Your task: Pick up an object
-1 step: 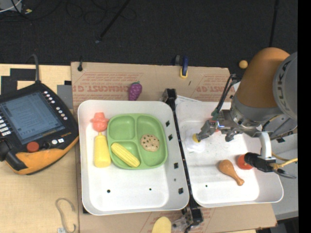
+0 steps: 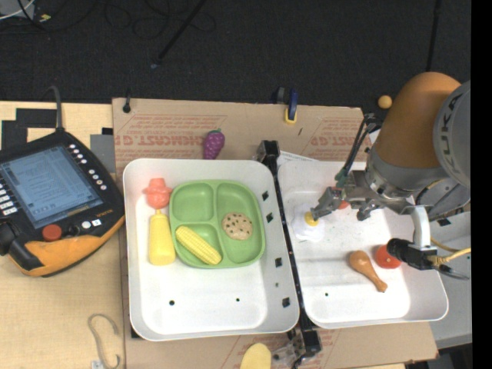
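The grey arm [image 2: 419, 141] with its orange band fills the right of the frame, reaching down and left over the right-hand white bin [image 2: 369, 302]. Beside it to the left, the left-hand white bin [image 2: 200, 302] takes up the frame's centre. At the far left, on the bench, lies a control pendant [image 2: 50, 198] with a screen and an orange-and-black body.

Inside the left bin a green divided plate [image 2: 217, 223] sits in the upper half. A yellow corn cob [image 2: 198, 245] lies in its lower compartment, and a cookie [image 2: 237, 225] in its right one. Just left of the plate stands a yellow bottle [image 2: 160, 239], with a pink toy [image 2: 157, 193] above it.

The gripper [image 2: 327, 206] hangs over the upper left part of the right bin, tilted down to the left; whether it is released or clenched cannot be told. Just below its tip a small yellow object [image 2: 311, 220] rests on the bin floor. In the lower right of that bin lies a brown drumstick [image 2: 367, 270], and just right of it a red piece [image 2: 387, 257].

A purple grape bunch [image 2: 214, 144] sits on the cardboard above the left bin. A yellow item [image 2: 256, 356] lies at the frame's lower edge.
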Action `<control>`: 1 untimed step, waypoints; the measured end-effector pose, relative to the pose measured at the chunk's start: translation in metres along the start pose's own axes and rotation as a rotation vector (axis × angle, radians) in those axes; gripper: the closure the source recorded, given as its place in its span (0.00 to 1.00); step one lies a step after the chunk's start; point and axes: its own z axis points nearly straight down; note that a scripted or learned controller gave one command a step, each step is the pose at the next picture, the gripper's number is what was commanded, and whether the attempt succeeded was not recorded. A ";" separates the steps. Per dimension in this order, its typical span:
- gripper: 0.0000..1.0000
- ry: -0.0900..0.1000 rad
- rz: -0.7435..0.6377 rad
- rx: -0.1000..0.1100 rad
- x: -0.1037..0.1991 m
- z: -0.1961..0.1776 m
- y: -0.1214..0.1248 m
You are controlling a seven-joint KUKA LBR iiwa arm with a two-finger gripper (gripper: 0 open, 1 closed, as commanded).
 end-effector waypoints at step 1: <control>0.00 0.000 -0.001 0.003 0.002 0.043 0.000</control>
